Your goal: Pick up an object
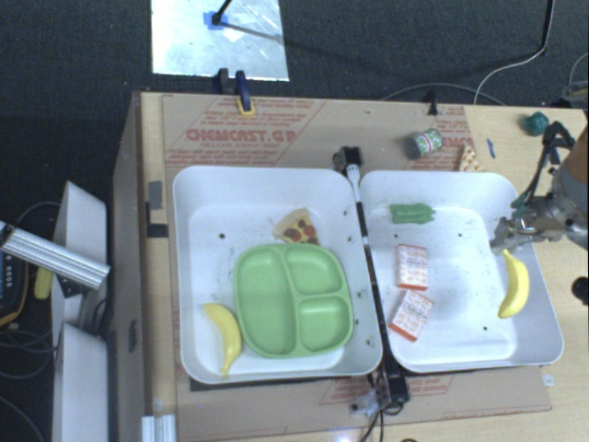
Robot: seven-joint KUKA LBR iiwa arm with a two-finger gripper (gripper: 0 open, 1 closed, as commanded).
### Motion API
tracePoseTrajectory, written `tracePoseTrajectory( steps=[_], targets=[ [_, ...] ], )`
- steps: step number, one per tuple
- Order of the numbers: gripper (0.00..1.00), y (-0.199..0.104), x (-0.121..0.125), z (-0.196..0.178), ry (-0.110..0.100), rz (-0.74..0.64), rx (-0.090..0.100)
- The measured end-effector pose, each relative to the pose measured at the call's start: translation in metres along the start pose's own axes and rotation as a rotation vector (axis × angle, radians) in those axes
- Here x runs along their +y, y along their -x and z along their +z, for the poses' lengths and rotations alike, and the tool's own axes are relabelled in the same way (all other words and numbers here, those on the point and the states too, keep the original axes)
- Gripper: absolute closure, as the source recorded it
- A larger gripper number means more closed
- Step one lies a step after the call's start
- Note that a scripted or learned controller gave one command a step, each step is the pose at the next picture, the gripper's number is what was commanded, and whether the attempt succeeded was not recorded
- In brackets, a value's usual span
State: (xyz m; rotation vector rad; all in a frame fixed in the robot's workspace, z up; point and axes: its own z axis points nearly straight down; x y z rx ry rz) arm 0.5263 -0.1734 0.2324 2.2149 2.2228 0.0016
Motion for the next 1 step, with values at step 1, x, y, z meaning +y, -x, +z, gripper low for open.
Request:
tracePoseTrajectory(
  steps=[1],
  targets=[
    [1.0, -0.0532, 0.0626, 0.0109, -0.001, -0.001, 0.003]
  ],
)
